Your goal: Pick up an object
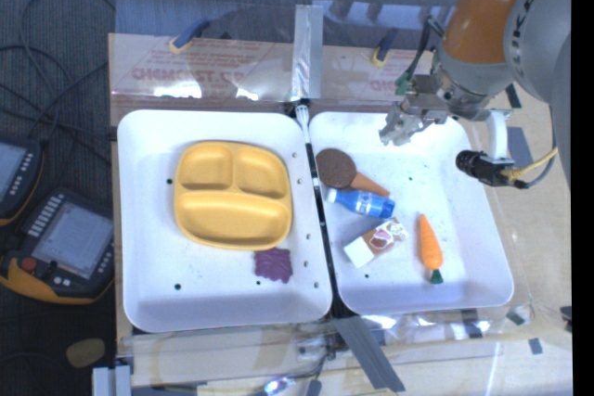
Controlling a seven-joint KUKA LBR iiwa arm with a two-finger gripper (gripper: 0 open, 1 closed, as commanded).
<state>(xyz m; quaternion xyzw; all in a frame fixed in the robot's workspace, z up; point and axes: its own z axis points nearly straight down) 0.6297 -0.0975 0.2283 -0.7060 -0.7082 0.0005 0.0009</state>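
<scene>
My gripper (401, 129) hangs over the far part of the right bin (464, 199), above bare white floor, with nothing seen between its fingers. Below and left of it lie a brown ice-cream cone toy (342, 170), a blue bottle (360, 201) and a white carton (375, 242). An orange carrot (428, 244) lies toward the bin's near right. The left bin (148, 274) bears a yellow divided plate (232, 194) and a purple grape bunch (273, 265).
A raised divider (314, 199) separates the two bins. Clear plastic panels (278, 51) stand behind them. A black cable fitting (483, 166) sticks out near the right bin's far right edge. A teach pendant (56, 241) lies off the bench at left.
</scene>
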